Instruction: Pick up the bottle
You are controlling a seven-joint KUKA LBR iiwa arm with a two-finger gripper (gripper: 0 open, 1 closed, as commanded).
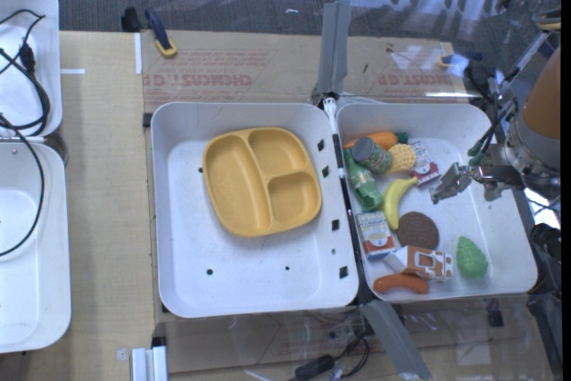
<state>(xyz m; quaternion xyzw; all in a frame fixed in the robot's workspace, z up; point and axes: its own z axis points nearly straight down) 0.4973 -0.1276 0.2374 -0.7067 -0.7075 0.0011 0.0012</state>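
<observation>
Your gripper [451,181] hangs over the right bin [513,277], near its right wall, and from this angle you cannot tell how it is set; nothing visibly sits in it, so read this as the approach step, with the grasp not yet made. The bottle [361,180], the green one, lies on its side well to the gripper's left, hard against the bin's left wall and running along it. Between gripper and bottle sits a banana [395,199], and just above the bottle's upper end a tin can [371,155] leans close, with an ear of corn [403,158] and an orange carrot-like piece [375,140] beside it. Your next move, as I judge it, calls for crossing left over the banana and coming down with the fingers straddling the bottle's narrow width, minding the wall and the can crowding it. Below the gripper lie a brown round cookie [417,229], a green lumpy piece [471,256], small cartons [377,232], and a hot dog [401,284] at the near edge. Further left, past the divider, the left bin [178,281] holds a yellow divided plate [262,181], lying flat with its three compartments bare.
</observation>
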